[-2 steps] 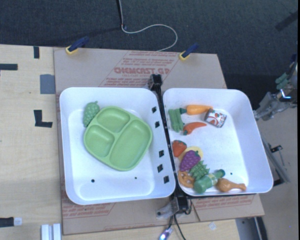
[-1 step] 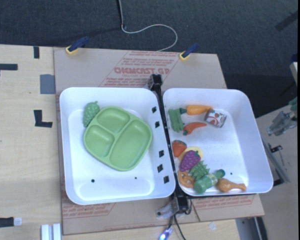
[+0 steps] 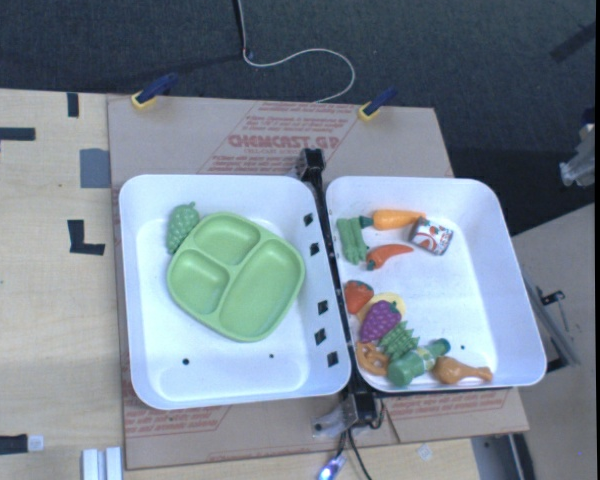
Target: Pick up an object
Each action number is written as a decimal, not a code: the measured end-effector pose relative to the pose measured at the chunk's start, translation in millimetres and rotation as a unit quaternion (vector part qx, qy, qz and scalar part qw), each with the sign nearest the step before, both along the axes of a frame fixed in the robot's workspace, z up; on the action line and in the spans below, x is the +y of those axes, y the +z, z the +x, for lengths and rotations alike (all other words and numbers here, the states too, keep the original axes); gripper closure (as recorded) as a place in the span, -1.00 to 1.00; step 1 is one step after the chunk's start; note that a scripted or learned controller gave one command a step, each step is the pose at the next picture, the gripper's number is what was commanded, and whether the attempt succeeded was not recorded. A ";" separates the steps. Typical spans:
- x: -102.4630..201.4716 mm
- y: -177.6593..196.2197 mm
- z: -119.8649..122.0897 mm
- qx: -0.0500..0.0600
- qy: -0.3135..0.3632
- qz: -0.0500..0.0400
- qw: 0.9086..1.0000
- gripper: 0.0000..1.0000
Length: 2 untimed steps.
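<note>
Judging the small can near the right bin's far edge as light, rigid, slippery, I am planning a mid-body grasp; gripper state I cannot tell.

A pale grey bit of the arm shows at the right edge — blurred, its pose unclear.

A small, pale grey piece of the arm shows at the right edge, too blurred for detail.
</note>
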<state>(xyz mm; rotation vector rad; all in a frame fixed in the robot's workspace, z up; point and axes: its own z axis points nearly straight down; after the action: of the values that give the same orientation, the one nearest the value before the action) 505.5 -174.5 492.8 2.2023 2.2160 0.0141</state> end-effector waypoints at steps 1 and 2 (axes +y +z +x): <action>-52.1 -75.2 -23.6 0.013 -0.006 0.003 1.000 1.00; -27.5 48.5 26.4 0.002 0.000 0.000 1.000 1.00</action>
<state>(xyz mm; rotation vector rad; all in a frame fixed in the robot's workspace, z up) 532.0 -201.9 541.3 2.2058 2.2178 0.0090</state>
